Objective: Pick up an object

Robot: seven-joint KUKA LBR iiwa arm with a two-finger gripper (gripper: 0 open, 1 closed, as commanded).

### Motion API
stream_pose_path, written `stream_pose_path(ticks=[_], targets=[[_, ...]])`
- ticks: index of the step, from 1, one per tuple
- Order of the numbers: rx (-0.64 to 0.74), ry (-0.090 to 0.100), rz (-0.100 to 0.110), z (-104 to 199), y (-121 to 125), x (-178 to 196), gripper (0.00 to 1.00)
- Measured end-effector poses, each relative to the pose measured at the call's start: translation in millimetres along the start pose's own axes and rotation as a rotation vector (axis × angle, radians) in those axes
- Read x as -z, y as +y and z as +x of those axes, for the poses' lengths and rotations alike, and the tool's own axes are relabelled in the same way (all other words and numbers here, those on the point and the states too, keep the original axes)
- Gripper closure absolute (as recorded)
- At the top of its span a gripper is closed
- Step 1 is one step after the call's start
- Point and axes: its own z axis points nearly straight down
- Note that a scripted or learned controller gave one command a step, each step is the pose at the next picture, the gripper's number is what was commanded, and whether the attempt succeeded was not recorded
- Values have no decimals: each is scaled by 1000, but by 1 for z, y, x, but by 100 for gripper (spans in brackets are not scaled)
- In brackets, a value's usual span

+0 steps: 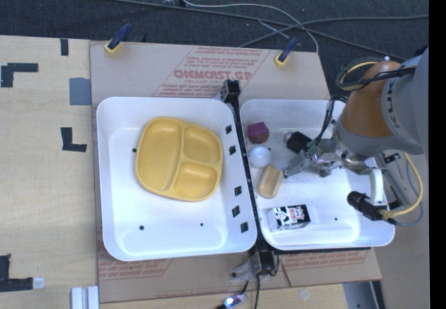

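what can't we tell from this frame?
All in the camera view:
- Hand: too small and blurred to tell whether it touches anything.
- Right bin: its right part is hidden under the arm.
- Black-and-white box: print too small to read.
- Tan lump below the white ball: too blurred to say what it is.

Set high above the bench (42, 161), looking down at a slant, far enough back to take in left bin (174, 227) and right bin (334, 231) whole; arm (369, 109) entering from 3 o'clock.
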Motion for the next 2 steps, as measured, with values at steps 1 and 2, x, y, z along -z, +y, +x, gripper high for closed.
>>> stream_pose_path(ticks=[1,2], targets=[[1,0,-5,0,1,-1,0],[1,-2,-8,0,1,9,100]])
